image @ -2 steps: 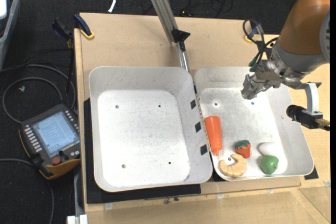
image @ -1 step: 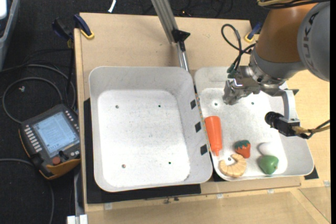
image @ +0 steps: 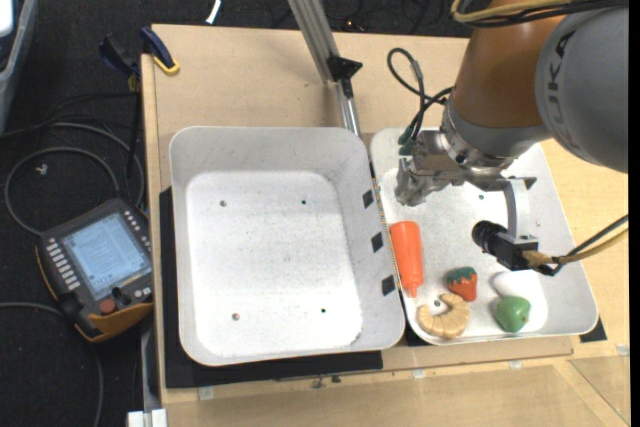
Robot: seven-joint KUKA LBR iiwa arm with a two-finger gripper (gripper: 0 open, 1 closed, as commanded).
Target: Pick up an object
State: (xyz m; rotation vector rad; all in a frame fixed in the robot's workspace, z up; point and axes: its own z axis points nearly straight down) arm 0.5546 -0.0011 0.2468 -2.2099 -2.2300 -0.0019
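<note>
Hand [image: 412,187] hovers over right white bin [image: 560,245]; I cannot tell its state. Orange plastic toy carrot [image: 406,255] lies just below it: I judge it light, rigid, slick; grasp across mid-body.

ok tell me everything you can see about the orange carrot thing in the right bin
The carrot is a smooth orange, plastic-looking toy, tapered, with a paler narrow end pointing toward the bin's near side. It lies flat along the left wall of the right bin, just below the gripper, apart from the round tan piece.
</note>
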